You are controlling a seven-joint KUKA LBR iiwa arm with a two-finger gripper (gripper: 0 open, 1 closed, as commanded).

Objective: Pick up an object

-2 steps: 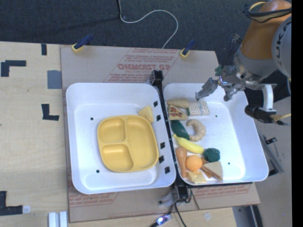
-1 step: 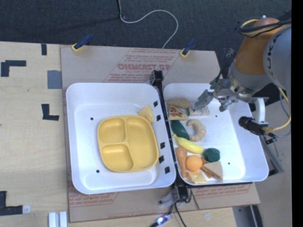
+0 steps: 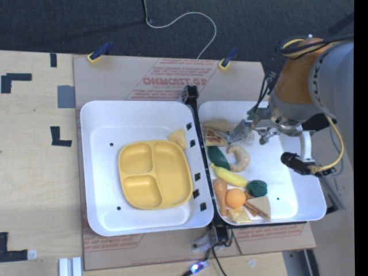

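Pale curled shrimp (image 3: 239,157), ridged and beige, just below the pincer (image 3: 240,133), its grip state impossible to tell.

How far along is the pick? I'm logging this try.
Done: the grey arm's gripper has reached into the right white bin, near the pale curved shrimp-like toy. In hand: nothing visibly. Left: grasp and lift one; the yellow banana and orange ball lie in the bin.
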